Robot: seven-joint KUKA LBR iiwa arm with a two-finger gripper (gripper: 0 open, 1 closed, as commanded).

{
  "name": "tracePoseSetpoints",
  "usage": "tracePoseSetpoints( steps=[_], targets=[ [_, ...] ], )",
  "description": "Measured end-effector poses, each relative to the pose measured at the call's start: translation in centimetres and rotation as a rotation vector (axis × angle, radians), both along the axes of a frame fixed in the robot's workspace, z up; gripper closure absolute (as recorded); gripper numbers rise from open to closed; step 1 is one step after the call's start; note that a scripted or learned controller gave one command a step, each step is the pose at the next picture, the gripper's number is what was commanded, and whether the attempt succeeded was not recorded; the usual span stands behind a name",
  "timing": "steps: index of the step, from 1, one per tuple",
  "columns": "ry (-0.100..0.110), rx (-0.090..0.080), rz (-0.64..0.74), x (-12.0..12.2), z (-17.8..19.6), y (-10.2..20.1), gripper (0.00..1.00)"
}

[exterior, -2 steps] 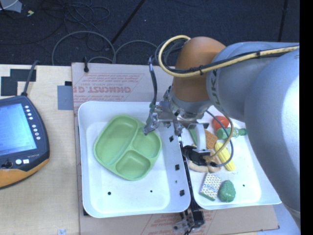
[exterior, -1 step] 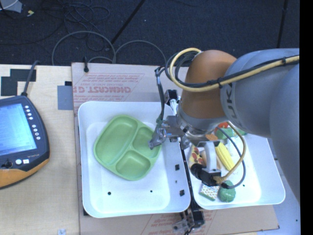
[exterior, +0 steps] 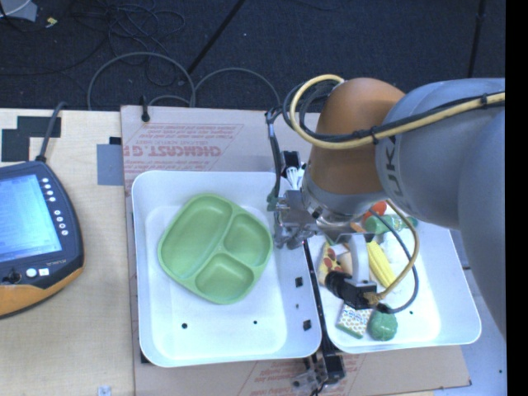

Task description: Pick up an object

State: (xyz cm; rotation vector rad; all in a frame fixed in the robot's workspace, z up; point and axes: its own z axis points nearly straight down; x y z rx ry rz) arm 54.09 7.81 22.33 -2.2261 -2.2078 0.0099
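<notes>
Green plate (exterior: 216,247) nears left bin's (exterior: 157,304) rim.

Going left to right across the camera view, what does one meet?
Teach pendant → green divided plate in the left bin → arm's orange band → right bin holding small toys, including a green one.

Bulky grey arm (exterior: 450,151) with rounded orange band (exterior: 355,130); yellow and black cables (exterior: 396,126) looped across, toward three o'clock
</notes>
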Motion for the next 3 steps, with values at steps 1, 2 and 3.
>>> tracePoseSetpoints(
  steps=[1,2,3],
  targets=[
    [-0.018,0.004,0.012,-3.9,14.0,2.5,1.00],
    [0.005,-0.002,0.008,-6.8,5.4,1.0,1.00],
    [-0.026,0.001,0.004,-6.4,21.8,-5.4,1.00]
  ],
)
